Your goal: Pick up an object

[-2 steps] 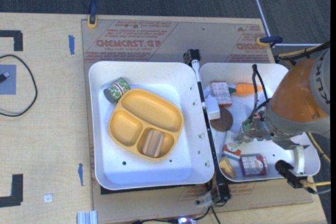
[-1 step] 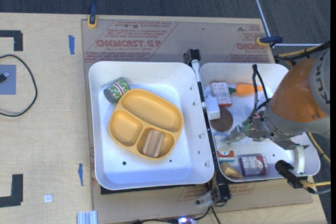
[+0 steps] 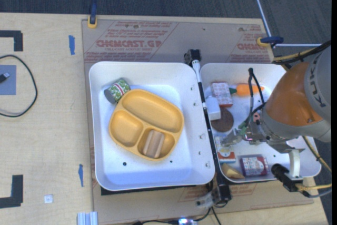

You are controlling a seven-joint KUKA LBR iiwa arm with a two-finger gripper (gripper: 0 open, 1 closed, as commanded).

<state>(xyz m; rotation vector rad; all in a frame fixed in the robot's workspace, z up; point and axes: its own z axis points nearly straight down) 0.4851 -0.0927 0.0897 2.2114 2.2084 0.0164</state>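
Observation:
My gripper hangs low in the right bin, over its left middle part, on the grey wrist below the orange band. Just up and left of it lies a brown disc, and a small red and white item sits right below it. Further up are a white block, a red and white packet and an orange carrot-like piece. A dark red packet lies near the bin's front edge. The view does not show anything held.
The left bin holds a yellow divided plate with a brownish piece in one compartment, and a green can at its upper left. A black rail runs between the bins. The arm covers the right bin's right side.

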